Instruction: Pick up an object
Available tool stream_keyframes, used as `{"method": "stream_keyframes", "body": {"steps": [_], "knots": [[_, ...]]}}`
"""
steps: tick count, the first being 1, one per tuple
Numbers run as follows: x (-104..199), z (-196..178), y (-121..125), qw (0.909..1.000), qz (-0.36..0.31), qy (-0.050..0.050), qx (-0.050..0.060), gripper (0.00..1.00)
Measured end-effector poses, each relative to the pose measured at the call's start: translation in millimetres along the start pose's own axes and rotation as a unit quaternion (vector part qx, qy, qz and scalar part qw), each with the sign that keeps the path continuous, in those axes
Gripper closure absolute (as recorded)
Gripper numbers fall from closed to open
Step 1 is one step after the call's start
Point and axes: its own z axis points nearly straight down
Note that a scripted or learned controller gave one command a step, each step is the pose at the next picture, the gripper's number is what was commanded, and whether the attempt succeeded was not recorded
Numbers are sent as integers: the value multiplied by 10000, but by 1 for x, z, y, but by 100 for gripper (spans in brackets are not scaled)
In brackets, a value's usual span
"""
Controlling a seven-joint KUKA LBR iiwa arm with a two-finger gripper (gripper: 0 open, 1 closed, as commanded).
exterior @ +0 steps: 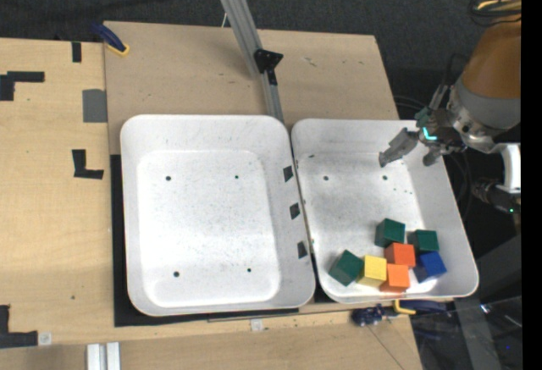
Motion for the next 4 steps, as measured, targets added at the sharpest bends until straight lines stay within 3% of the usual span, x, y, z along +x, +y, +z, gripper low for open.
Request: {"method": "stream_keyframes", "body": {"steps": [1, 4], "knots": [[0, -2, 1, 10000, -8, -6, -21, 0], [18, 137, -6, 10000, -5, -9, -1, 0]]}}
